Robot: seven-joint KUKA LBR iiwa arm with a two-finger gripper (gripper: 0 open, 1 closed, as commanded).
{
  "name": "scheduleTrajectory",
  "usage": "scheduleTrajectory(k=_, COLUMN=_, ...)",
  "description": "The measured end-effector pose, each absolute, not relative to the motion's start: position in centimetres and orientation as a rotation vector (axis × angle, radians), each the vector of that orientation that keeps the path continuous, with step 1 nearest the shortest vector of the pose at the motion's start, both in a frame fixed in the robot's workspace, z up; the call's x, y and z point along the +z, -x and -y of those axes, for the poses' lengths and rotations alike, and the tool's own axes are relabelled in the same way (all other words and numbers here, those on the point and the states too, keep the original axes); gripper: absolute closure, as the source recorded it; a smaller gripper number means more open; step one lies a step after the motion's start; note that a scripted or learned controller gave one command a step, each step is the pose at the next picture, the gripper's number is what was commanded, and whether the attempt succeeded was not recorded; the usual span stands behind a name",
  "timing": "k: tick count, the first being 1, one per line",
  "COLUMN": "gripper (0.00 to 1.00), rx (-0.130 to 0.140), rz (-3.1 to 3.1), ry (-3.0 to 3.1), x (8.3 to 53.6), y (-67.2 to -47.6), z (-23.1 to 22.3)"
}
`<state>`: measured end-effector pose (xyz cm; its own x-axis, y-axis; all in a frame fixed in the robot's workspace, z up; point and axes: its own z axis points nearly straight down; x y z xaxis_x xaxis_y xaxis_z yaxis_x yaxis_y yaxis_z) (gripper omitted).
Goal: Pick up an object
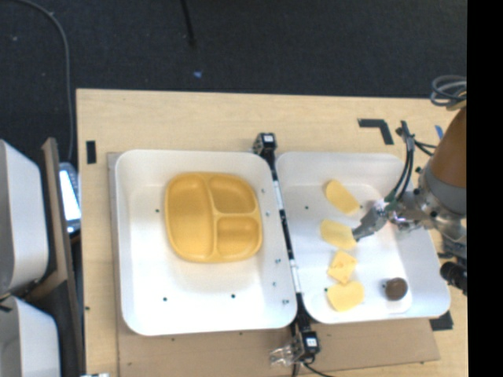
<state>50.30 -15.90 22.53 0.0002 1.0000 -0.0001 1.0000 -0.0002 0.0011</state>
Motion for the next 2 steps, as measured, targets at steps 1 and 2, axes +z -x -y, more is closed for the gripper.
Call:
scheduleTrajectory(k=1, gripper=1.0, rx=0.002, rz=-2.219, ry=-2.22, x=23.58, y=-50.34, z=15.95)
scheduleTrajectory(k=2, gripper=0.0, rx=0.002, rz=-2.22, ry=-2.221, x=23.54, y=-50.33, z=15.95)
